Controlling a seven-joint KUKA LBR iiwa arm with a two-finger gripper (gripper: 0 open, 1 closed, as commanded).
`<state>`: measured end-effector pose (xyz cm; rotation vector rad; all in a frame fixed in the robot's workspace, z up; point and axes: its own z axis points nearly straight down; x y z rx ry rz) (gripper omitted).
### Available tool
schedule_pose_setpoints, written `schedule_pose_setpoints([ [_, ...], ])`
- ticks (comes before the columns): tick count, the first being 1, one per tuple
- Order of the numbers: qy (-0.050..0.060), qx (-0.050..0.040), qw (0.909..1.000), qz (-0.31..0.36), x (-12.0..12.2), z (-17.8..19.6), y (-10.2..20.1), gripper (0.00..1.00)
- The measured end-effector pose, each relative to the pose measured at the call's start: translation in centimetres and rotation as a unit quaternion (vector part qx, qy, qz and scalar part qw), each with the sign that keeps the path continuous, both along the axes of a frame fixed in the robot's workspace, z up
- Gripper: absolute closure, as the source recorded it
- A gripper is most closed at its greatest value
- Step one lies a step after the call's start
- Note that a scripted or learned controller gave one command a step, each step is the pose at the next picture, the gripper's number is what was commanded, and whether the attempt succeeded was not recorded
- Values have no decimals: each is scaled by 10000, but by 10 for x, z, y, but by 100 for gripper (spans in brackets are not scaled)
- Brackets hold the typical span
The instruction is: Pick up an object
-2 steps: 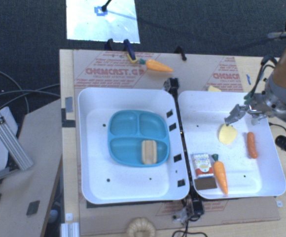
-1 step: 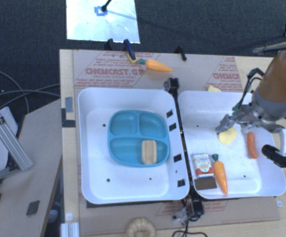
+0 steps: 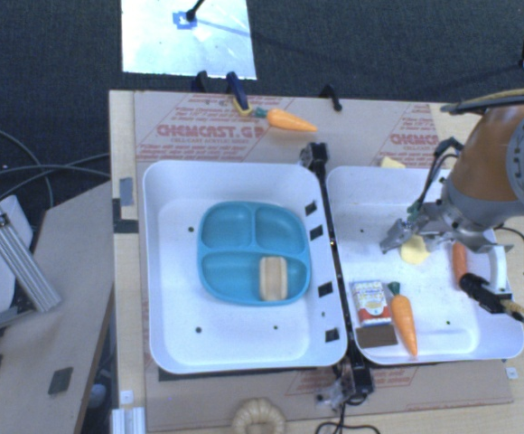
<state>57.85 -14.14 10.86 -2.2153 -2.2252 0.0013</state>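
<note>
— Yellow chunk [image 3: 415, 251], right of centre frame in the right bin [image 3: 497, 337]: probably light, smooth plastic, slippery?

— Likely. End effector [image 3: 405, 235] sits at it, state unclear. Pinch its flatter sides.

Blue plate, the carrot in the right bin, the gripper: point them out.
blue plate [image 3: 235, 229]: camera view, bare upper compartment.
carrot [image 3: 404, 324]: camera view, mid-body.
gripper [image 3: 405, 236]: camera view, between its fingertips.

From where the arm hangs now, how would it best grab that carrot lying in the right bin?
Probably across the carrot's thick orange upper body, coming straight down. It lies flat, tapering toward the bin's near edge, and the carton crowds its left, so fingers should straddle it carefully.
</note>
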Motion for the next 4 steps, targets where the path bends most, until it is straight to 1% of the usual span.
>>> schedule_pose_setpoints([
  [1, -28, -17, 10000, -15, 2, -22, -1, 0],
  [2, -81, -41, 10000, -22, 4, -8, -3, 100],
  [3, -48, -11, 10000, -4, 8, 56, -5, 100],
  [4, -48, -11, 10000, 3, 10, 111, -6, 100],
])
